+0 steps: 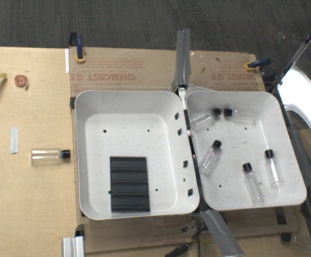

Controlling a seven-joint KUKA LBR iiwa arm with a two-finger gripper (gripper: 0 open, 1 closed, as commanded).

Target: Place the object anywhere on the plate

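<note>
Looking down on the counter (pixel 27 197), I see two white bins side by side on a sheet of brown cardboard (pixel 112 71). The left bin (pixel 83 143) carries the plate (pixel 129 184), a dark ribbed rectangle lying flat on the bin floor at about 6 o'clock from the bin's middle, near the front wall.

The right bin (pixel 289 143) holds five clear vials with black caps, all lying on their sides, none of them on the plate. Two are at about 11 and 12 o'clock: the first vial (pixel 202 121) and the second vial (pixel 240 115), with their caps near each other. The third vial (pixel 210 155) lies tilted at about 8 o'clock, near the wall between the bins. The fourth vial (pixel 252 182) and the fifth vial (pixel 272 169) lie near each other at about 5 and 4 o'clock, caps pointing to the back.

One more bottle (pixel 49 155) lies on the bare counter at 9 o'clock from the left bin, its cap just beside the bin's wall. Farther left are a small white strip (pixel 14 141) and a reddish disc (pixel 20 80).

Two blue clamps, one (pixel 76 40) at the back left and one (pixel 257 64) at the back right, sit on the cardboard's edge.

Whether the jaws are apart or together I cannot tell.
</note>
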